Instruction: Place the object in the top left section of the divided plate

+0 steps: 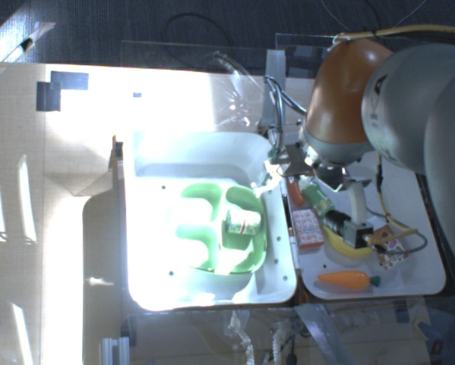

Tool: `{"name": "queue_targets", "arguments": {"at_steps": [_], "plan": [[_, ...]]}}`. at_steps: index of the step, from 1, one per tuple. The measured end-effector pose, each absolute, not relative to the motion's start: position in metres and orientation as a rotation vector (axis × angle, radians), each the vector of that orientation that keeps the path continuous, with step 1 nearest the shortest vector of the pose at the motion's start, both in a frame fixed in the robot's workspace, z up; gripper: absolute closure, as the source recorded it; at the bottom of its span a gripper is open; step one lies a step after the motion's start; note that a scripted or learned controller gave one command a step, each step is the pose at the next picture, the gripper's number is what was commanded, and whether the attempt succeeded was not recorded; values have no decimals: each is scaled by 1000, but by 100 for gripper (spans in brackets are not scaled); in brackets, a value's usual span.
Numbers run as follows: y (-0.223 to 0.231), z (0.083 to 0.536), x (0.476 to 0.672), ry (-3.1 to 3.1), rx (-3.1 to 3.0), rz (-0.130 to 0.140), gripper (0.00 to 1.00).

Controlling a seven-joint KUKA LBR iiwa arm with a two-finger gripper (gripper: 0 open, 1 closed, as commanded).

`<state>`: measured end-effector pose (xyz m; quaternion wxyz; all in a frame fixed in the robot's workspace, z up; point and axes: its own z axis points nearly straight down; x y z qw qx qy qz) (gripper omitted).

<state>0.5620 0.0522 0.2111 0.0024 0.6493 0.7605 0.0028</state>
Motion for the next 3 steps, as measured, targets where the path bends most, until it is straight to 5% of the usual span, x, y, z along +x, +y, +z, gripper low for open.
{"name": "queue_targets", "arguments": {"at_steps": [1,2,3], "plan": [[5,207,556,2314,2117,7,0],[-26,263,527,2092,2334,10,0],[-26,263,527,2093,2334,10,0]]}}
